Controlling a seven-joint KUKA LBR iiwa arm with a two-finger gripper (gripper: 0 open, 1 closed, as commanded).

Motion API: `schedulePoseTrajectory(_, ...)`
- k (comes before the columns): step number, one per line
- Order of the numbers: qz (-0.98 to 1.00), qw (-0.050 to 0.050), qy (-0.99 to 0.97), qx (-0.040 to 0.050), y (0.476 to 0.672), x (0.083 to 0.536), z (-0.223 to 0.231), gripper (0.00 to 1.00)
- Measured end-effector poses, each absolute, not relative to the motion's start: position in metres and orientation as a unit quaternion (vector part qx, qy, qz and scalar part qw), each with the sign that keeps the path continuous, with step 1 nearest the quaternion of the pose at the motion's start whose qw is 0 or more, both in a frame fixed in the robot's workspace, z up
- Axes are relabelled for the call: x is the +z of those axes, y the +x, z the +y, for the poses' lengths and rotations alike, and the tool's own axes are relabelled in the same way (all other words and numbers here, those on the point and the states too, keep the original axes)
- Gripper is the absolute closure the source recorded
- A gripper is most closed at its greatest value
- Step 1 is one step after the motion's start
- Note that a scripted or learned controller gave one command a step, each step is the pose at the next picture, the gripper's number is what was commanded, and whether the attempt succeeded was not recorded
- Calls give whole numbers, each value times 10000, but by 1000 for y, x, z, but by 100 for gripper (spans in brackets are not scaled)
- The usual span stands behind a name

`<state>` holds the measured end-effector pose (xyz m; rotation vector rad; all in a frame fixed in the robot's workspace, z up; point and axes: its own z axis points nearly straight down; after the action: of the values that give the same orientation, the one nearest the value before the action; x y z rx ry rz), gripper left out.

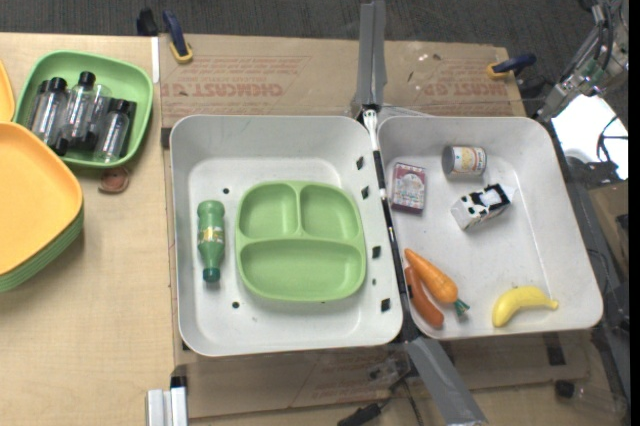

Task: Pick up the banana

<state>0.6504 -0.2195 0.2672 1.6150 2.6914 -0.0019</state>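
yellow banana (522,304), orange carrot (432,278), green divided plate (301,242), white bins (190,244)

yellow banana (522,305), right bin's near corner

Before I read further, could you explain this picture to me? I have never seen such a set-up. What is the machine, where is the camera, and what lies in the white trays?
One camera is fixed above a bench and looks down at a slant. A robot arm works here and reaches in from the right, where grey machine parts stand at the edge; I cannot make out its fingers, and nothing is held.

Two shallow white bins sit side by side. The left bin holds a green divided plate and a green bottle. The right bin holds the banana near its front right corner, a carrot, a small can, a pink packet and a black-and-white toy.
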Motion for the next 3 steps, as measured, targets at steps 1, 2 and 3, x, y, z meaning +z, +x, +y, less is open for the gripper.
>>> schedulePoseTrajectory(1,8965,29,4430,-3,660,276,-221,100)
schedulePoseTrajectory(2,9269,18,3752,-5,660,279,-221,100)
schedulePoseTrajectory(3,9427,11,3336,-3,647,274,-221,100)
